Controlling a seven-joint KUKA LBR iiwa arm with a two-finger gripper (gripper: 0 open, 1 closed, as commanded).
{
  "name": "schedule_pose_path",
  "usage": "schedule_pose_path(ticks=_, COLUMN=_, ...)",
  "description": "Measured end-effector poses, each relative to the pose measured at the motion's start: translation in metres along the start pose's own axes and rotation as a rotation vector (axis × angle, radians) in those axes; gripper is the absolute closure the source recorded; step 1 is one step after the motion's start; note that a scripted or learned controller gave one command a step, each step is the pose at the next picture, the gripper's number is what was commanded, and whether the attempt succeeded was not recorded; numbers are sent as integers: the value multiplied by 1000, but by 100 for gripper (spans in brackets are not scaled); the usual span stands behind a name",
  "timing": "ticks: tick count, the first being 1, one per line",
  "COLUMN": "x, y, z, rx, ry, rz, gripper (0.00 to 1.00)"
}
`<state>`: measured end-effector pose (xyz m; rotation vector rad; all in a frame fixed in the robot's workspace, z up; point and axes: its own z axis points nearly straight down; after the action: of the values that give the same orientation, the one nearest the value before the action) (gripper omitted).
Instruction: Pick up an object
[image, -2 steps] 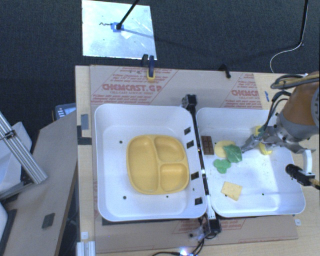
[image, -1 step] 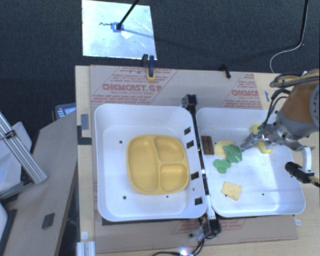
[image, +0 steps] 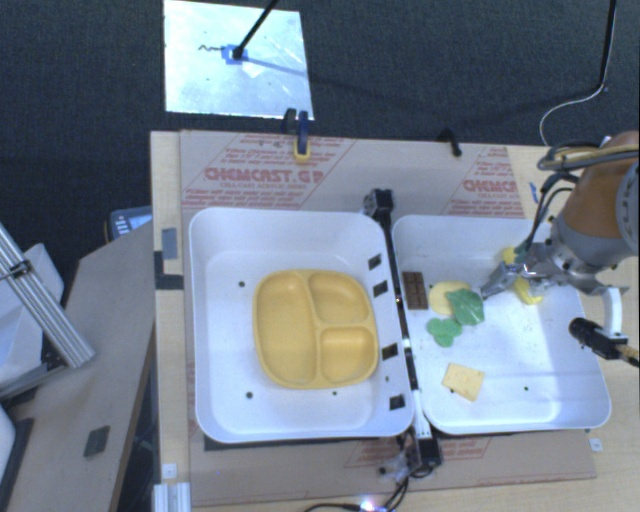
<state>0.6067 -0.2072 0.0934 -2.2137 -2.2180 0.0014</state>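
The pincer (image: 497, 287) reaches into the right bin (image: 560, 400) from the right. Its tip points left, just beside a green piece (image: 466, 305). I cannot tell if the pincer is spread or pressed together, and nothing can be seen held in it.

The things to pick from all lie in the right bin. The green piece sits in the middle, touching a round yellow piece (image: 446, 294) on its left. A smaller green piece (image: 442, 331) lies nearer, just beside them. A flat yellow cracker (image: 463, 380) lies nearer still, apart from the rest. A yellow thing (image: 527, 290) is partly hidden under the arm.

The left bin (image: 220, 400) holds a yellow plate (image: 313, 328) with three parts.

These look like small toy foods, so they are likely light and hard, maybe a bit slippery. The green piece is closest. Pinching it across its narrow sides seems best. The cracker looks thin and flat, so it may be hard to grab.
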Motion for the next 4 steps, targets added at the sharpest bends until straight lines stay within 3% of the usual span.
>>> schedule_pose_path(ticks=1, x=-1, y=9, z=1, rx=16, ry=3, rz=3, gripper=0)
schedule_pose_path(ticks=2, x=9, y=-9, z=0, rx=-26, ry=-10, rz=-1, gripper=0)
schedule_pose_path(ticks=3, x=2, y=7, z=0, rx=-1, ry=2, rz=-3, gripper=0)
schedule_pose_path(ticks=4, x=8, y=23, z=6, rx=-15, ry=-6, rz=-5, gripper=0)
